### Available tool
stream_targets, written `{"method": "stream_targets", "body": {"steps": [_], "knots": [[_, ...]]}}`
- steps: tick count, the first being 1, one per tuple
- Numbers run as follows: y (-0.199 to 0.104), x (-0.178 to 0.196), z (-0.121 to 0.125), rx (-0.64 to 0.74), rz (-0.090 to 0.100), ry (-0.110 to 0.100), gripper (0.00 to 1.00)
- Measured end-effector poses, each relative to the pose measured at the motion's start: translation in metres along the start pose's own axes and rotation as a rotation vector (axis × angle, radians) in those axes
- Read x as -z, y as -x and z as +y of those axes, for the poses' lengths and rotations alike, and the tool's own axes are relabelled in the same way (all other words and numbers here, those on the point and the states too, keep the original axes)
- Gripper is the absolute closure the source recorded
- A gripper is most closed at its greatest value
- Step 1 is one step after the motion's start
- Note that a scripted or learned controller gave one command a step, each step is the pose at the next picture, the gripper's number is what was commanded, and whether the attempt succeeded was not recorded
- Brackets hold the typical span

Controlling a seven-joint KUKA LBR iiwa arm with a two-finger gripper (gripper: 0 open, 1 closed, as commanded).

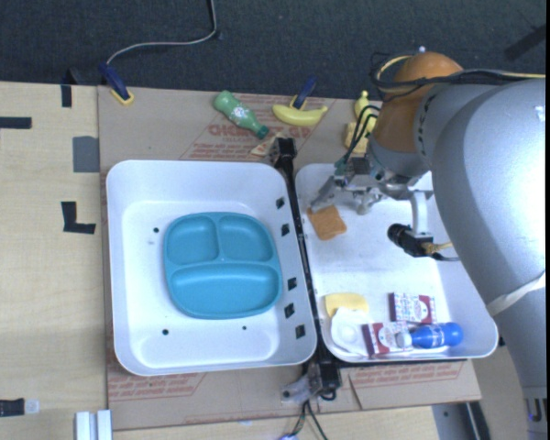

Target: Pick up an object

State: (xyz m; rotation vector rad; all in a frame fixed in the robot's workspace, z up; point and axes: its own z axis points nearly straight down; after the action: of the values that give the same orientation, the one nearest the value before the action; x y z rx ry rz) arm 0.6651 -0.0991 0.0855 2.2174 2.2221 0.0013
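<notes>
Gripper sits low in the right bin, near its upper left corner, just above and seemingly touching a tan block; whether it is open or closed I cannot tell, and nothing shows it holding the block. That block lies alone on bare floor, which makes it the likeliest pick. Other items crowd the bin's lower edge: a yellow piece, a red-and-white box and a blue-capped bottle. In the left bin a blue tray lies flat. A green bottle and a banana rest on the worktop behind the bins, out of play.
</notes>
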Motion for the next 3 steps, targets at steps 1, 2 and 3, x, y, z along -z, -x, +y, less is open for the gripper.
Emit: {"method": "stream_targets", "body": {"steps": [1,2,3], "knots": [[-0.001,0.000,-0.013,-0.001,-0.001,0.000,0.00],[-0.001,0.000,-0.013,0.000,-0.001,0.000,0.00],[-0.001,0.011,-0.013,0.001,-0.003,0.001,1.00]]}}
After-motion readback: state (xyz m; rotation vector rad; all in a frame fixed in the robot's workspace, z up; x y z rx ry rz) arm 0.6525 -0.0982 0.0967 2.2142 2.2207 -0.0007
